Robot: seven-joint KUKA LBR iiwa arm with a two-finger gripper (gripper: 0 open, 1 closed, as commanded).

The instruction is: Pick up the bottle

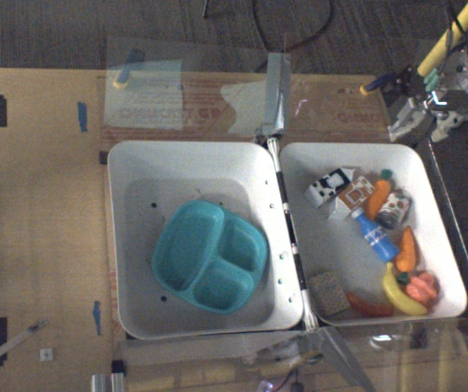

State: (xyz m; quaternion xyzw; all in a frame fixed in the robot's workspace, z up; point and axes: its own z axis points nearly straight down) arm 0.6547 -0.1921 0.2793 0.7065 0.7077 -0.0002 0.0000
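Observation:
The bottle (376, 238) is small and blue with a white cap, lying on its side in the middle of the right bin (442, 219), cap toward the far left. It lies between a can (394, 210) and an orange carrot (407, 250). My gripper (423, 126) hangs beyond the right bin's far right corner, above the bench and well away from the bottle. Its fingers stand apart with nothing between them.
The right bin also holds a cow-patterned carton (328, 190), a brown box (355, 193), a second carrot (379, 196), a banana (402, 294), a pink toy (422, 285), a red sausage (369, 305) and a brown slice (329, 289). A teal divided plate (209, 256) lies in the left bin (135, 178).

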